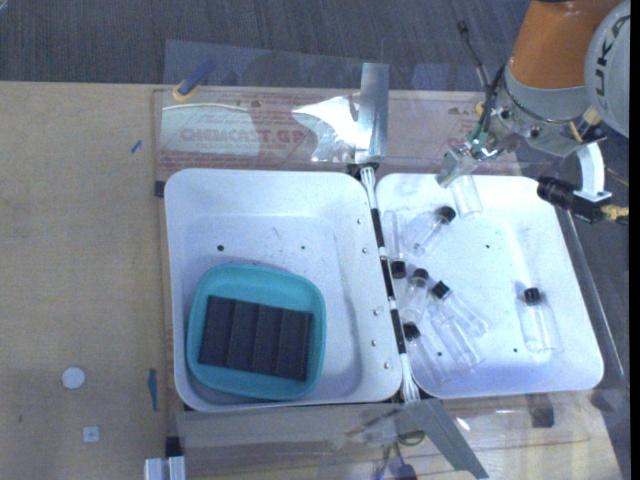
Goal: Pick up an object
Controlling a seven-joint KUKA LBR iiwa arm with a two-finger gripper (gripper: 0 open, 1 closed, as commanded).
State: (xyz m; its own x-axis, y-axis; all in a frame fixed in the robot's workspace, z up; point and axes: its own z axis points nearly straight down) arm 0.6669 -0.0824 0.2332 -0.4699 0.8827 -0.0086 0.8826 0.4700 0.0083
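Hovering over the right bin's (575,268) far edge, the gripper (462,168) is gripping one clear vial (466,194), lifted above the others (440,308); the pick is looking nearly done.

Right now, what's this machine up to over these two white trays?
A grey-and-orange robot arm reaches in over the right bin, its pincer near the far edge above a scatter of clear vials with black caps. The left bin holds a teal tray. Whether the pincer holds anything is unclear.
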